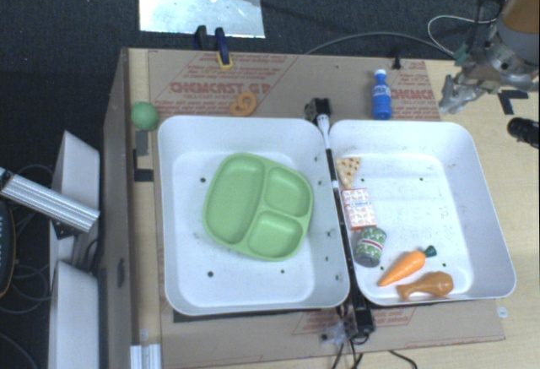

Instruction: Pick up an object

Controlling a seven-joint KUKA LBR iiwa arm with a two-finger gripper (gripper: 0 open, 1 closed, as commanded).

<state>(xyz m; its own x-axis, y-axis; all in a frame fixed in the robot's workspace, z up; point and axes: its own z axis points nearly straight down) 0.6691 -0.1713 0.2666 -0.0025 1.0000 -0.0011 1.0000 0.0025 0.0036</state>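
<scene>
From my seat I see the gripper (453, 94) hanging off the grey arm at the upper right, above the bench just outside the right bin (472, 190); I cannot tell how it is set, since it is small and blurred there. Nothing sits in it that I can make out. Near it a blue plastic bottle (381, 94) with a white cap stands upright on the cardboard behind the bins.

The right bin is shallow, white and smooth with rounded corners. Along its left wall lie a tan, waffle-patterned wedge (348, 168), a small red-and-white printed box (359, 208) and a short round tin (369, 246), one below the other. Toward the front lie an orange carrot (402, 266) with a green tip and, just beside it, a glossy tan drumstick shape (427, 284).

The left bin (181, 215) holds a pale green tray (256, 206) with rounded compartments, lying flat. Behind that bin I see a pretzel (243, 103) on the cardboard and a green ball (144, 115) at the bench's left corner
</scene>
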